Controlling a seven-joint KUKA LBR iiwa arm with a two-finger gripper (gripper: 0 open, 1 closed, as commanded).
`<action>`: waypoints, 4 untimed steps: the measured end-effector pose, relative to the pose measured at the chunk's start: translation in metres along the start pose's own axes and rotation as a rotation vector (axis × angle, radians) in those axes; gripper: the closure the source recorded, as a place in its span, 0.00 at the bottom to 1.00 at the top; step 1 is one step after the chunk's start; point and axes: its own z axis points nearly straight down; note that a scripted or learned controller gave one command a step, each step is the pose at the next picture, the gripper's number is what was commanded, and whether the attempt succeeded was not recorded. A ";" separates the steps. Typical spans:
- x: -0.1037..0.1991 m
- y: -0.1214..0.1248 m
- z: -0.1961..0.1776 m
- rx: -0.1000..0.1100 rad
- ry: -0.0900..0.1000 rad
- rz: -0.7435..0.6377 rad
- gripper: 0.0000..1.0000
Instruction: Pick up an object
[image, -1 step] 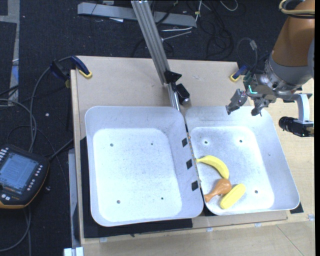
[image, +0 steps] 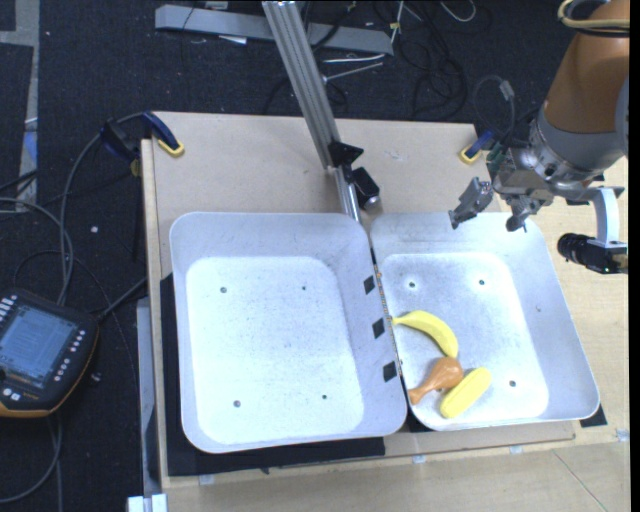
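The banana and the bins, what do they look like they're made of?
Banana: likely toy plastic, with smooth, even yellow and no blemishes. Bins: probably moulded plastic, matte white, with rounded corners and dark speckling; painted metal can't be ruled out.

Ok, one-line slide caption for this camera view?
End effector open above right bin's far edge; banana, orange toy and yellow piece lie clustered inside.

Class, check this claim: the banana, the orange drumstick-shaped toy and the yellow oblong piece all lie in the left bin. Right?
Wrong bin. The camera view shows the banana, the orange toy and the yellow piece lying in the right bin, near its front.
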 end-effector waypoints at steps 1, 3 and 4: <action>0.001 -0.001 0.042 0.003 0.000 0.000 0.00; -0.001 -0.013 0.158 0.006 0.001 0.000 0.00; -0.001 -0.012 0.144 0.000 0.000 0.000 1.00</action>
